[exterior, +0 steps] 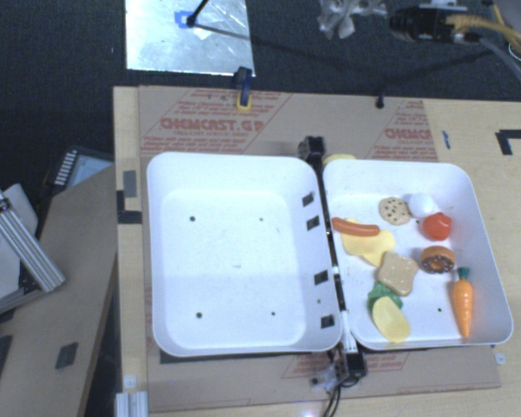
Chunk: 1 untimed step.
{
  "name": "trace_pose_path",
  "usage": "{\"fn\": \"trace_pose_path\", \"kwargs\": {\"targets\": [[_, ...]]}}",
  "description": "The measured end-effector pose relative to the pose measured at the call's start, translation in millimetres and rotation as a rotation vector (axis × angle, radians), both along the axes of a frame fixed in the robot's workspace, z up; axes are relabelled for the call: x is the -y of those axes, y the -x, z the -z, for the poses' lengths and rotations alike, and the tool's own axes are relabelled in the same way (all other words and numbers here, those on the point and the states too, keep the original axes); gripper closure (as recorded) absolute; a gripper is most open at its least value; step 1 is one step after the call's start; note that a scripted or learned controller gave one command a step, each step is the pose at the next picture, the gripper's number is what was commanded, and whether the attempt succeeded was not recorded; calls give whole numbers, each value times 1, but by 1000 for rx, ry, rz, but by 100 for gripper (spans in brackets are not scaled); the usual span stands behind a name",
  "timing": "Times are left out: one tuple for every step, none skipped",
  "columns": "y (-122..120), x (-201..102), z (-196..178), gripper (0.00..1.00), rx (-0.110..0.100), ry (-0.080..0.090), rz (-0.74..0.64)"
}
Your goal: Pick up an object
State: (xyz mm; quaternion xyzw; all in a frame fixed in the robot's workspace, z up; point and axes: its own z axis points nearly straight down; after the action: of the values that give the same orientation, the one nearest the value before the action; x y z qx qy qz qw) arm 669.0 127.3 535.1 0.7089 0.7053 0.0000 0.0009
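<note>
Red lettering reading CHEMCAST GP runs across the brown board [210, 122] under my two bins. My gripper [346, 14] hangs at the top of the view, well above the bench and touching nothing; it is too blurred for me to tell how it is set. The right bin [482, 224] holds toy food: a sausage [355, 228], a cookie [393, 210], a tomato [436, 226], a doughnut [437, 259], a toast slice [397, 273] and a carrot [462, 296]. The left bin [234, 250] sits beside it.
</note>
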Motion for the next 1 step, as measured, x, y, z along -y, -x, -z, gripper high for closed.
{"fn": "trace_pose_path", "kwargs": {"targets": [[0, 58, 8, 100, -1, 0, -1]]}}
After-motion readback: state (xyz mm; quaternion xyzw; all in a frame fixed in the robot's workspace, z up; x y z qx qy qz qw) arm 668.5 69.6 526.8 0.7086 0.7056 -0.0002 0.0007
